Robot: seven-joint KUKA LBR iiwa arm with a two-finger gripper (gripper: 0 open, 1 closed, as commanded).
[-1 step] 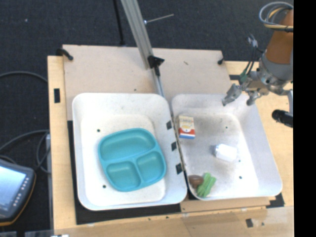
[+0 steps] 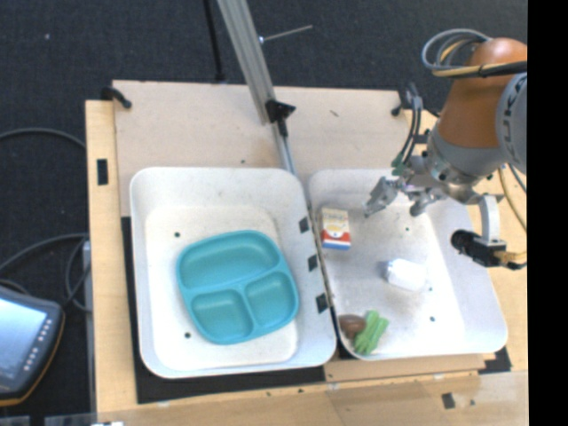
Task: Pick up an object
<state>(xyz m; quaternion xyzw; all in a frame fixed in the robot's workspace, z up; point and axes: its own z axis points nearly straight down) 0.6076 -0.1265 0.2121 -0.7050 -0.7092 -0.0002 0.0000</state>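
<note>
I see my pincer (image 2: 398,199) spread open and holding nothing (it hangs over the right bin (image 2: 470,327)). The small carton (image 2: 335,228) lies just left of it, the white object (image 2: 406,274) below.

You are looking at a robotics lab or test cell, not a home. A plywood bench (image 2: 222,122) is standing on dark carpet (image 2: 53,25), an aluminium camera mast (image 2: 250,47) is rising behind two white bins (image 2: 142,193), and a teach pendant (image 2: 22,335) is lying at the left.
</note>
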